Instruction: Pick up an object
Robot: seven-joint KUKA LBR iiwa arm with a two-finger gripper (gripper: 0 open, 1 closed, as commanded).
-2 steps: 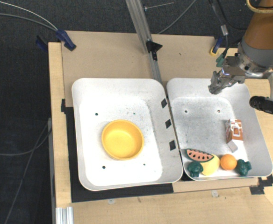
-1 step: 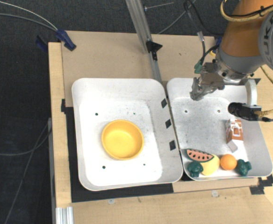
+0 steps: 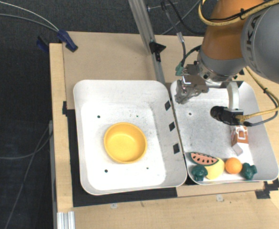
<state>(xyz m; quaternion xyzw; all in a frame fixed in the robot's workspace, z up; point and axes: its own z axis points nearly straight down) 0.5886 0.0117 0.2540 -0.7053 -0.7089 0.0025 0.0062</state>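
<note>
The claw (image 3: 183, 93) is hanging over the far left corner of the right bin (image 3: 204, 128); whether it is open or closed I cannot tell. Toys are lying along the near edge: a watermelon slice (image 3: 205, 158), a lemon (image 3: 215, 169), an orange (image 3: 233, 166) and two green pieces (image 3: 248, 171). A yellow bowl (image 3: 125, 142) is sitting in the left bin (image 3: 89, 128).

the only lettering showing is on the grey arm (image 3: 272, 37) at the far right, where part of a dark brand mark is running down its casing, cut off and not legible. nothing in the bins is carrying readable text.
</note>
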